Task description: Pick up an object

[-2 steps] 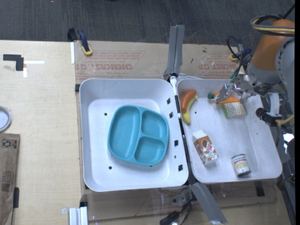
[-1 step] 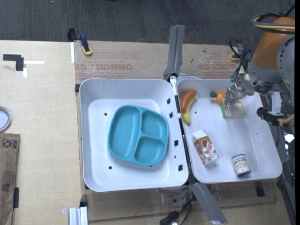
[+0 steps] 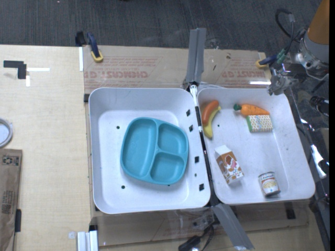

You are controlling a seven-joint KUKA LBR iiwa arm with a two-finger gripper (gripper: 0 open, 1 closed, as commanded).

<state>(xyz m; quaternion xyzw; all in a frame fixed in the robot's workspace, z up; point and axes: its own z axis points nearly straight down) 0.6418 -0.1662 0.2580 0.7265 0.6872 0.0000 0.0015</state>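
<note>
Two shallow white bins sat side by side on the bench. The left bin (image 3: 99,140) held a single blue divided plate (image 3: 155,150) with three compartments, lying flat near the middle of the floor.

The right bin (image 3: 301,156) held the small goods. A toy banana (image 3: 210,118), yellow with an orange back, lay close against the wall shared with the other bin. A toy carrot (image 3: 252,109) lay near the far wall, and touching it on the near side was a small speckled packet (image 3: 260,123) with a green edge. Toward the middle lay a little white carton (image 3: 229,164) with a red-brown picture on its face; its print was too small to read. A small can (image 3: 269,184) with a yellow label lay by the near right corner, its wording also unreadable.

Behind the bins a cardboard sheet (image 3: 131,69) carried red lettering, seen upside down and faint, which I could not make out with certainty.

The gripper (image 3: 277,80) hung just beyond the far right corner of the right bin, apart from every object; how it was set could not be told from there.
</note>
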